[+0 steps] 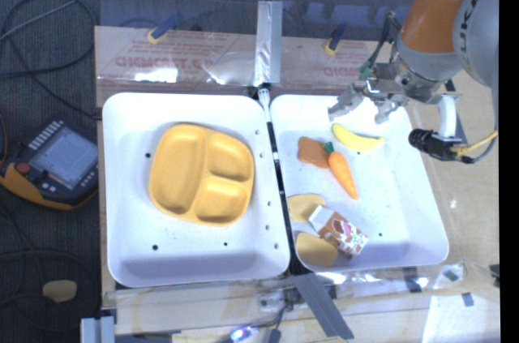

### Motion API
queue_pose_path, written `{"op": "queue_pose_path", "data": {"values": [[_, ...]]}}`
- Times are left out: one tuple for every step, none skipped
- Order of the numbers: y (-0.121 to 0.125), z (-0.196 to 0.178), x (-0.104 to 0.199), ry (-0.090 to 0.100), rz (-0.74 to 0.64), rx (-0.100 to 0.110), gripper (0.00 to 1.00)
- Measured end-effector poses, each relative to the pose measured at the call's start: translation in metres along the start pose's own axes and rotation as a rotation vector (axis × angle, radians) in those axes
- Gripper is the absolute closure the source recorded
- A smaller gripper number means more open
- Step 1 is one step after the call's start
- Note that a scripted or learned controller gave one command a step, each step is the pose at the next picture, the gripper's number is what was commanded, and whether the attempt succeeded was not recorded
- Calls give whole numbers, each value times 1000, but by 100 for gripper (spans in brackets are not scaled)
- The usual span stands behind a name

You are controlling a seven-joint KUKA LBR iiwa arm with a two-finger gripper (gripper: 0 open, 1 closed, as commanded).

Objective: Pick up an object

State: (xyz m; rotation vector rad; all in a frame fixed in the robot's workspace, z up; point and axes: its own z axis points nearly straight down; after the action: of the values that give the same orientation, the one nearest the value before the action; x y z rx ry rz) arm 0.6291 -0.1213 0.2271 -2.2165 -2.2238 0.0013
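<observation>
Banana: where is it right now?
The banana lies in the right bin, near its back edge, just below the gripper and up and to the right of the carrot.

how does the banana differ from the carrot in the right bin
The banana is yellow and curved; the carrot is orange, straight and tapered, with a green top. The banana lies crosswise nearer the gripper; the carrot runs diagonally, farther from it. Both are toy foods lying flat in the right bin.

Glossy white plastic bins [113, 195]; smooth matt yellow plastic tray [201, 173].
</observation>
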Motion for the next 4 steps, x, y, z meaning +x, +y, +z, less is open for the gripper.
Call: {"op": "queue_pose_path", "data": {"values": [[26,8,32,0,189,1,0],[9,111,-27,-5,282,2,0],[-23,135,-49,-1,258,-15,0],[-21,125,-46,4,255,-19,100]]}}
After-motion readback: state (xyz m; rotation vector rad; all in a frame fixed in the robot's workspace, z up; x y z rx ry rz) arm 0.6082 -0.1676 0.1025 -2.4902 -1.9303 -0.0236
